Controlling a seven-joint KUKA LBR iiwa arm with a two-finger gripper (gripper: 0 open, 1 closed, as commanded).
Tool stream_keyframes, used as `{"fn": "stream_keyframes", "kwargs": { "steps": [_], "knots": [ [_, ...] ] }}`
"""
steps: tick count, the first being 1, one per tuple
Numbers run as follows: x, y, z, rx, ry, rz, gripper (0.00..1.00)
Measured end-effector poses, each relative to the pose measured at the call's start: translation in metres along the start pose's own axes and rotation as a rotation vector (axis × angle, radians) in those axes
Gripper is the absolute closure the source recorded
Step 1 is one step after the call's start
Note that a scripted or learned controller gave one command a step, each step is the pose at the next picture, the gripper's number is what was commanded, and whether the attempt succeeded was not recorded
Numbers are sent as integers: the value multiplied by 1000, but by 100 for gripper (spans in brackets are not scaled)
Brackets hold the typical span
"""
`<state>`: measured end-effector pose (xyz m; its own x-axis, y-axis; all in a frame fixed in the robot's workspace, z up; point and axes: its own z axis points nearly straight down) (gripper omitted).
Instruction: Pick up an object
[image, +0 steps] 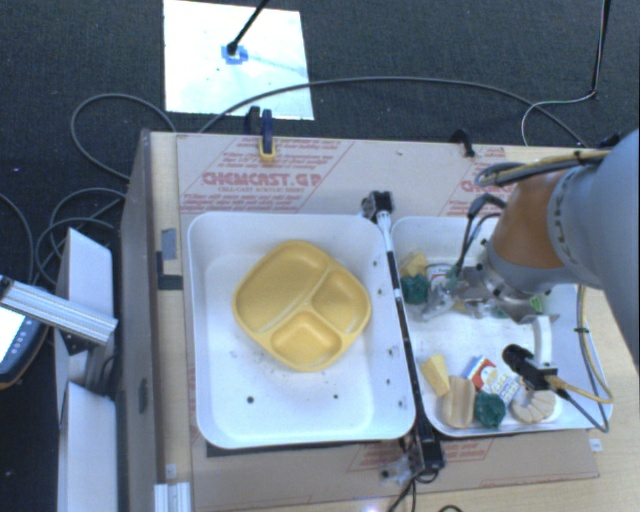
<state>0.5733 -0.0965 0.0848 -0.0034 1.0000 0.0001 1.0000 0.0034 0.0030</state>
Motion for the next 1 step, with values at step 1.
{"fn": "stream_keyframes", "kwargs": {
  "steps": [1],
  "knots": [
    [8, 67, 0, 1, 0, -2, 0]
  ]
}}
